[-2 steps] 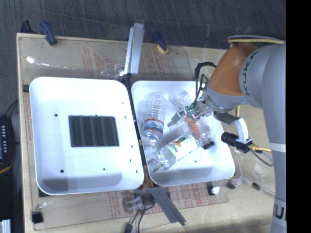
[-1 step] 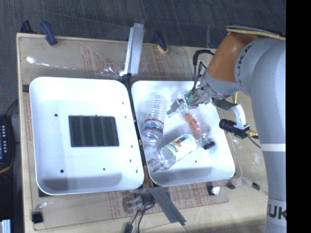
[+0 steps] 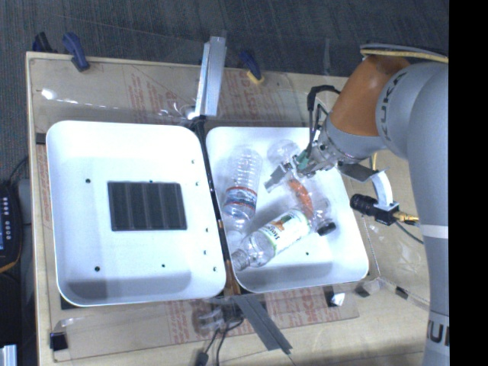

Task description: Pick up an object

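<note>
water bottle [image 3: 242, 189] with a blue and red label lies in the right bin [image 3: 351, 259], just to the left of the gripper [image 3: 288, 172] and slightly nearer the camera, neck pointing down toward the bin's near-left corner. it is apart from the gripper.

gripper sits low over the far-middle part of the right bin. we cannot tell how far it is open, and we see nothing clearly gripped in it.

just below and right of the gripper: an orange-tinted bottle [image 3: 305, 198], clear plastic, close to the gripper tip; contact not clear.

just above the gripper, toward the bin's far wall: a clear plastic item [image 3: 284, 152], shape hard to make out.

further below the gripper: a green-labelled bottle [image 3: 279, 235] on its side, tilted, black cap up-right and the other end near the lower end of the water bottle.

behind the gripper, up and to the right, the wrist rises into the orange band [image 3: 363, 97] and the grey arm [image 3: 427, 174]. a black cable connector [image 3: 374, 204] sits right of the gripper, over the bin's right rim.

well left of the gripper: the left bin [image 3: 50, 204], with a dark ribbed panel [image 3: 147, 206] on its floor. the two bins touch along their inner edges.

far side of the bench [image 3: 38, 90]: a metal bar [image 3: 211, 75] between the bins, and blue clamps [image 3: 76, 52] on the bench edge.
</note>
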`<state>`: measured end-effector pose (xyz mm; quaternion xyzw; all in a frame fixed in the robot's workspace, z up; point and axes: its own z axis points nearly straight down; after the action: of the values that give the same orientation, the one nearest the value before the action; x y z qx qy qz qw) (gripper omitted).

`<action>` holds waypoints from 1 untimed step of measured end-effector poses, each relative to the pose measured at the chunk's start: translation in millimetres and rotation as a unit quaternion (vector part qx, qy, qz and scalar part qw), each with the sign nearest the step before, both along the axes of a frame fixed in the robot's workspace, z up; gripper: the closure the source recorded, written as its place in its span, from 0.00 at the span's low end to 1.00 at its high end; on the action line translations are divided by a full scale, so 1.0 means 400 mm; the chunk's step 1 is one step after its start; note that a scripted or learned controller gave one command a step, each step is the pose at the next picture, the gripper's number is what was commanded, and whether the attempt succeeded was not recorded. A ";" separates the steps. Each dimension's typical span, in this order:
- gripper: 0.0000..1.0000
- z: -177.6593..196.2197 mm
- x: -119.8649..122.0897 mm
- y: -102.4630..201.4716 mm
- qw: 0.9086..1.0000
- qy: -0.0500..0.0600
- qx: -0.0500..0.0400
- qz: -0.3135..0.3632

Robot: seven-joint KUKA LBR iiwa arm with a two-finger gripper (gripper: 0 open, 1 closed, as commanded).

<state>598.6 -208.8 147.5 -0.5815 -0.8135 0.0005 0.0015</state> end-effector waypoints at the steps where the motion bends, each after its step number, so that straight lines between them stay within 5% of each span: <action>1: 0.00 0.106 0.079 0.072 0.999 -0.001 -0.001 -0.046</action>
<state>630.4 -180.1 190.0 -0.6185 -0.7858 0.0004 0.0003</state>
